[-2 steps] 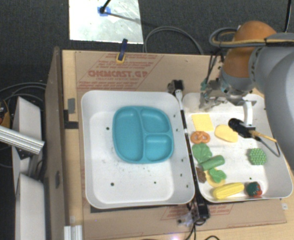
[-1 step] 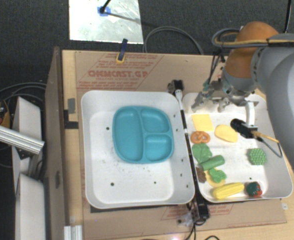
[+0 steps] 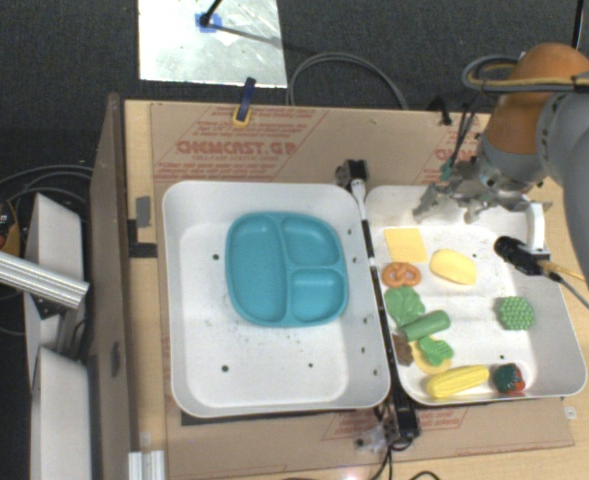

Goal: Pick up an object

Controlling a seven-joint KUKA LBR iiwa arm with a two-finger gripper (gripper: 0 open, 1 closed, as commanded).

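Nearest the camera, a yellow toy corn cob (image 3: 458, 379) is lying at the front edge of the right bin (image 3: 564, 368), with a small red and green piece (image 3: 509, 377) touching its right end. Going from the left, the left bin (image 3: 189, 298) is being occupied by a blue divided plate (image 3: 285, 269) set near its middle. In the right bin, toy foods are being kept in a loose cluster: a pretzel (image 3: 401, 274), green pieces (image 3: 417, 321) below it, a flat yellow square (image 3: 405, 243), a yellow lemon-like piece (image 3: 453, 266) just beside it, and a green knobbly ball (image 3: 515, 313) farther right. At the bin's back rim the gripper (image 3: 461, 199) is being held above the floor; whether its fingers are apart or closed cannot be told, and nothing is seen between them.
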